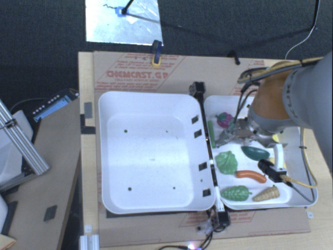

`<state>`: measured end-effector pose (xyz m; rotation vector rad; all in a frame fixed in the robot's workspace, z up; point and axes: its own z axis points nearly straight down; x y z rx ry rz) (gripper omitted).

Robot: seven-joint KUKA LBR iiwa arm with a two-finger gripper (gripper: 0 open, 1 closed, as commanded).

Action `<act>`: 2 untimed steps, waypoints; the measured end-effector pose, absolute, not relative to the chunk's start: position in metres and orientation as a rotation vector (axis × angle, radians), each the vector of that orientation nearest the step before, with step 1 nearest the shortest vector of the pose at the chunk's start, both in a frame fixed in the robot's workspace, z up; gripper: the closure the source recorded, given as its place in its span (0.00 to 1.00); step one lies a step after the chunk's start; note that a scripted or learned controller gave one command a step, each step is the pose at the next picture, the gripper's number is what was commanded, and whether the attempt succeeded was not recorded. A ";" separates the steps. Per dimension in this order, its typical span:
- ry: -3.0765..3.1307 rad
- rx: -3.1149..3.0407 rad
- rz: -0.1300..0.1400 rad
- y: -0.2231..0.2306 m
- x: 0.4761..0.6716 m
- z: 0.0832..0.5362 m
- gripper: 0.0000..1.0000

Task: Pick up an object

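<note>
The right bin (304, 191) holds several toy foods. A purple piece (225, 120) lies at its far left, with a thin green stick (210, 132) beside it along the wall. Nearer the front are a light green leafy piece (226, 161), a dark green piece (255, 152), an orange-red sausage shape (251, 176), a bumpy green piece (235, 193) and a tan cone (266, 193). My gripper (227, 137) hangs low in this bin, between the purple piece and the leafy piece. The wrist hides what lies right under it.
The left bin (151, 155) sits beside the right one, joined by a black hinged divider (204, 139). The grey arm with its orange band (270, 100) covers the right bin's far right part. A black cable (291, 184) runs along the bin's right side.
</note>
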<state>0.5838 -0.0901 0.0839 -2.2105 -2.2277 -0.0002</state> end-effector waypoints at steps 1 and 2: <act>-2.226 -2.229 -0.003 -0.159 0.631 0.086 0.00; -2.222 -2.221 -0.002 -0.181 0.606 0.085 0.00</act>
